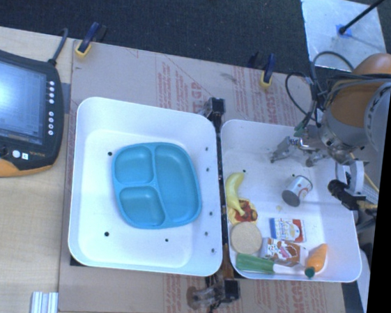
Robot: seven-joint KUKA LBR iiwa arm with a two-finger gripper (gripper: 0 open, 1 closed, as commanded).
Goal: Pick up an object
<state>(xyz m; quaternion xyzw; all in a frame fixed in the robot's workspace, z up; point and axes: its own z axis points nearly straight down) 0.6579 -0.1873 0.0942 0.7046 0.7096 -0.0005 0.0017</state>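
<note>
Candidates all sit in the right bin [228,191]. The nearest to the tool is a small grey can [296,190] lying on its side mid-bin, clear of its neighbours. Along the near edge there is a banana [233,192] by the left wall, a round tan disc [246,238], two flat snack packets [287,230], a green stick-shaped item [257,263] and an orange carrot-like piece [316,258]. That row is packed tight, with items touching or nearly so.

The gripper [296,151] is at the far end of the right bin, over bare white floor, up and left of the can and apart from it. The fingers look splayed moderately wide and nothing is between them, though they're thin and dark at this angle, so I'm not certain of the spread. They're touching nothing I can make out.

Step in hand: approach/positioning, with no grasp made yet. My read is that the can is the easy pick. The tool needs to shift toward the near side and come down straddling the can across its body, not along its length, or it will likely roll out.

The left bin [81,174] holds a blue divided plate [156,184], which is not in play. A teach pendant [14,114] sits on the bench to the left.
</note>
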